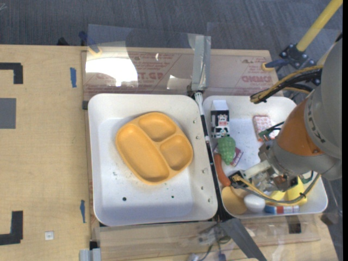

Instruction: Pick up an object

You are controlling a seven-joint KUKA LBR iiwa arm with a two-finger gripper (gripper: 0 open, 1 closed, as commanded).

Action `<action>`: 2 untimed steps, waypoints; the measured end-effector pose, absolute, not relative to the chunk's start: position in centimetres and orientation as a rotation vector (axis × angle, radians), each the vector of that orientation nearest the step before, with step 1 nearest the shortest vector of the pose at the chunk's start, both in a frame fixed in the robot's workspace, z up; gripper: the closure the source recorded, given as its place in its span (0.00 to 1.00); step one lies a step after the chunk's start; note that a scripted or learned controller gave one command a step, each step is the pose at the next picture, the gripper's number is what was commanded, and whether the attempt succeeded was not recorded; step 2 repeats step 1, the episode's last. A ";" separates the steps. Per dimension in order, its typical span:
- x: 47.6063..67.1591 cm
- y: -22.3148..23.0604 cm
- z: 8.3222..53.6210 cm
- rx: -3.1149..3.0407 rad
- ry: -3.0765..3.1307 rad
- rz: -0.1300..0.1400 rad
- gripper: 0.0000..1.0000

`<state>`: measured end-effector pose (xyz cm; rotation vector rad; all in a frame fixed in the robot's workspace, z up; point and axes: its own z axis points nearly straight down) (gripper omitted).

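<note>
So the arm (312, 135) is down low in the right bin (321, 203), gripper (269, 181) buried in the clutter near the front. Looks like the reach-and-grab step, nothing lifted yet as far as I can judge. Can't tell what the gripper's doing, wrist and cables cover it.

Right by it: a white egg-ish thing (253, 203) just below, a tan bowl (234, 199) to its left, something yellow (291, 192) on the other side. Green toy (227, 148) and orange stick (219, 167) sit further left, a black-and-white box (220, 123) beyond those, pink card (262, 125) up past the wrist.

Next move, I'd guess: close on whatever's underneath, then lift straight up.

Writing on the box and card is too small to read. The orange plate (155, 145) sits alone in the left bin (103, 162), well away.
</note>
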<state>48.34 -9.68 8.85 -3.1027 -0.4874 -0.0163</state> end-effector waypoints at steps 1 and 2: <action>54.7 -12.6 8.8 -3.117 -0.402 -0.009 1.00; 54.7 -12.6 8.8 -3.117 -0.402 -0.009 1.00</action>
